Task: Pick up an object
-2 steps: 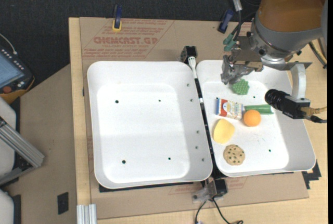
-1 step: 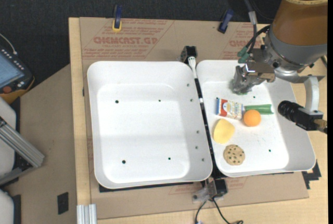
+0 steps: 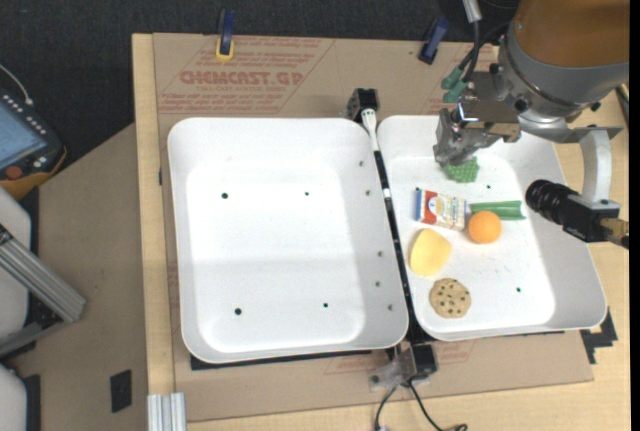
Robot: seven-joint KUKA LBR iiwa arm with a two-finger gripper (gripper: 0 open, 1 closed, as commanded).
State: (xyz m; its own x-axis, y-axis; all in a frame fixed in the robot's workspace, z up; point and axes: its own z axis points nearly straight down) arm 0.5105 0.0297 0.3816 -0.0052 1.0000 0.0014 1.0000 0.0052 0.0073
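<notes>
Looking down from above: green block sits at the back of the right bin, too hidden to read its long axis. Gripper sits directly over it, touching; grip state cannot be told.

Two bins side by side: right bin holds tube, ball, cookie; gripper above its rear.

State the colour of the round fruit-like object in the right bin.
Orange, seen clearly in the camera view.
</notes>
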